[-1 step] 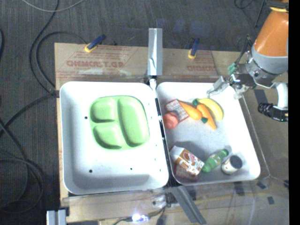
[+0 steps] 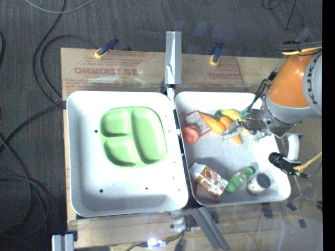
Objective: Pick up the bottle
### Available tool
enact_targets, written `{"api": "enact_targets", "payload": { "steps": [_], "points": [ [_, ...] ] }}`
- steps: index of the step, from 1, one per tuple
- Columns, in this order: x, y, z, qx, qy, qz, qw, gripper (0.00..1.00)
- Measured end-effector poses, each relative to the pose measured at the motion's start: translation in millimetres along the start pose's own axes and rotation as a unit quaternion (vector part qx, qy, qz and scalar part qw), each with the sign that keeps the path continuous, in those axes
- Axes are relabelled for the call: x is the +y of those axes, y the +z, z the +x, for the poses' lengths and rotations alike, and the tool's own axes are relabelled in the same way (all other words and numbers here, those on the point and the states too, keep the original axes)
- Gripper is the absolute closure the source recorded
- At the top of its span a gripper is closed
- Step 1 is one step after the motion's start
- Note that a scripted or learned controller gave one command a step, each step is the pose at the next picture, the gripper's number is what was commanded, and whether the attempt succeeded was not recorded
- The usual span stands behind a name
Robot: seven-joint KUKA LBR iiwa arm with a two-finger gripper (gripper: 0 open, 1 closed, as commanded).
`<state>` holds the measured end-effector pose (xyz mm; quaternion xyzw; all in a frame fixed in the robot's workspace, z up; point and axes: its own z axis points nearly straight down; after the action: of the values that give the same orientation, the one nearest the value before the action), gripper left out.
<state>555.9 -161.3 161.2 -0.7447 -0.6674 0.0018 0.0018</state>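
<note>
Bottle [image 2: 240,179] lies tilted near the right bin's [image 2: 220,156] front edge, at about 6 o'clock from the hand [image 2: 234,129], well apart. Hand hovers over the carrot [image 2: 215,122] and banana [image 2: 230,113]; finger state cannot be told. Carton [image 2: 210,182] touches the bottle at 9 o'clock, cup [image 2: 258,183] just beside at 3 o'clock. Green tray [image 2: 134,136] sits in the left bin [image 2: 84,182].

Tray [image 2: 134,136] in left bin [image 2: 78,182]; right bin [image 2: 277,192] holds bottle [image 2: 240,179] at front, between carton [image 2: 210,182] and can [image 2: 258,183].
</note>
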Motion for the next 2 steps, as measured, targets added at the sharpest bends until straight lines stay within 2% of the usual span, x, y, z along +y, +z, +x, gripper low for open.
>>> {"api": "enact_targets", "payload": {
  "steps": [1,2],
  "points": [
    [-46,72,16,-0.002,-0.132,-0.008,0.9912,0.00],
    [-65,71,3,0.000,0.016,-0.012,0.9998,0.00]
  ]
}}
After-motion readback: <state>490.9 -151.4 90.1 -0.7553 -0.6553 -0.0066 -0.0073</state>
